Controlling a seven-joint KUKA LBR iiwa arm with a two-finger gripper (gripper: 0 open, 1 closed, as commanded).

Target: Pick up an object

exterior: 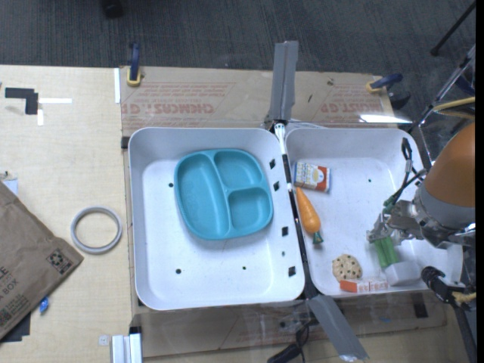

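The right bin point(355, 150) holds a small white and orange carton point(311, 176), a toy carrot point(308, 212), a cookie point(346, 267), a small red and white packet point(361, 285), a green cylinder point(386, 251) and a white block point(402, 272). My gripper point(387, 231) hangs low over the bin's right side, right above the green cylinder's upper end. The arm's orange band point(457, 174) rises to the right of it. Whether anything sits between the fingers is not visible.
A teal divided plate point(224, 193) lies in the left bin point(144, 225). A roll of tape point(96, 228) and a brown cardboard box point(26, 263) rest on the wooden bench to the left. Blue clamps point(134, 63) hold the cardboard behind the bins.
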